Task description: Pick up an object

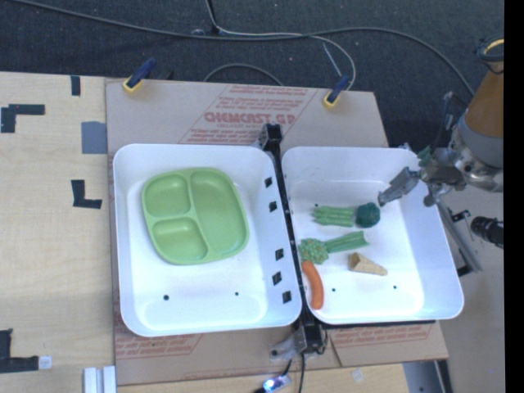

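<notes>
The right bin (409, 293) holds several toy foods. A light green pod (332, 215) lies beside a dark green ball (368, 214). Below them are a broccoli piece (327, 246), a yellow wedge (367, 264) and an orange carrot (313, 285) by the bin's left wall. My gripper (406, 197) hangs over the bin's upper right part, just right of and above the dark green ball. Its fingers are spread open and nothing sits between them.
The left bin (139, 301) holds a green divided plate (195, 216). A black divider with clips (280, 219) runs between the bins. Yellow clamps (139, 74) (336, 95) hold the cardboard sheet at the back. Cables trail over the dark floor beyond.
</notes>
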Robot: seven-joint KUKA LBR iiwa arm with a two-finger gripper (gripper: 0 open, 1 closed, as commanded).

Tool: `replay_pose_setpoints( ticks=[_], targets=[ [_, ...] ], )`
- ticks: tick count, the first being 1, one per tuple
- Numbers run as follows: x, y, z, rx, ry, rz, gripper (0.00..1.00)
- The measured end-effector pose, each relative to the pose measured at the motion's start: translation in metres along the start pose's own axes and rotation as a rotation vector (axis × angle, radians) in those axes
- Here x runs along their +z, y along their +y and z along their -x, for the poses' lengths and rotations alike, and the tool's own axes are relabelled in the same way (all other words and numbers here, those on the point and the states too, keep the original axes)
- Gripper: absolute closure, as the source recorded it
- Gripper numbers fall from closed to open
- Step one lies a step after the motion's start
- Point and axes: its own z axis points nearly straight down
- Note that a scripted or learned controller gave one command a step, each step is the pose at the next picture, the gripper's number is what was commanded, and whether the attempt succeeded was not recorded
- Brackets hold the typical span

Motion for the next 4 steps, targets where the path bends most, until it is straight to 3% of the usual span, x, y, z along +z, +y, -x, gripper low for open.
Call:
replay_pose_setpoints(
  ticks=[1,4],
  targets=[
    [-0.007,0.002,0.000,-0.004,-0.003,0.012,0.00],
    [0.149,0.003,-0.016,-0.004,-0.002,0.006,0.00]
  ],
)
